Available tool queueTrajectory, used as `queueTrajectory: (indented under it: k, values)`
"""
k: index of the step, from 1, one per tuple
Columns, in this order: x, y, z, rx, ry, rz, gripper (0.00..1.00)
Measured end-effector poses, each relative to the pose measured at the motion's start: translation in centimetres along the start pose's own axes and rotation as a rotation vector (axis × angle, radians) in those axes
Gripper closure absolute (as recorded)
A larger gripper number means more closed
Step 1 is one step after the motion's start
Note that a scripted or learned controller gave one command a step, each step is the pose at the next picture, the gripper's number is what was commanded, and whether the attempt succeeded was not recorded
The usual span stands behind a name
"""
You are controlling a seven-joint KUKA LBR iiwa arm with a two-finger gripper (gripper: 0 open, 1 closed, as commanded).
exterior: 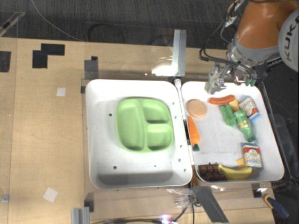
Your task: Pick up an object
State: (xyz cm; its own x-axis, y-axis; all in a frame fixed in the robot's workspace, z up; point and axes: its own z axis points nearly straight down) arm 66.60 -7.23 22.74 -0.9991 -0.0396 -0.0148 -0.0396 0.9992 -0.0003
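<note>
Tabletop point(42, 139) of pale wood, carrying two shallow white bins side by side. Left bin point(100, 125): holding a green divided tray point(143, 124) at its centre. Carrot point(193, 132) lying lengthwise just right of the divider between the bins, inside the right bin point(215, 143). Round tan cookie point(197, 108) just above the carrot. Chocolate bar point(209, 171) below the carrot, in the near corner, touching a banana point(237, 172) to its right. Red sausage point(221, 100) right of the cookie, near the far wall. Green bottle point(238, 120) right of the carrot, below the sausage, lying tilted. Small printed can point(249, 107) right of the sausage, beside the bottle. Small printed carton point(252, 155) well right of the carrot, just above the banana. Pincer point(216, 82) poised over the far wall of the right bin, above the cookie and sausage, nothing seen between its fingers; released or clenched cannot be told. Arm point(261, 24), orange and grey, entering from the right.
</note>
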Motion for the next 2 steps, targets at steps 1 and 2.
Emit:
queueTrajectory:
  k: [1,2]
  values:
    - [-0.1,-7.7,-1.2,0.004,0.001,-0.069,1.0]
    - [0.6,-2.9,-4.3,0.0,0.001,0.072,1.0]
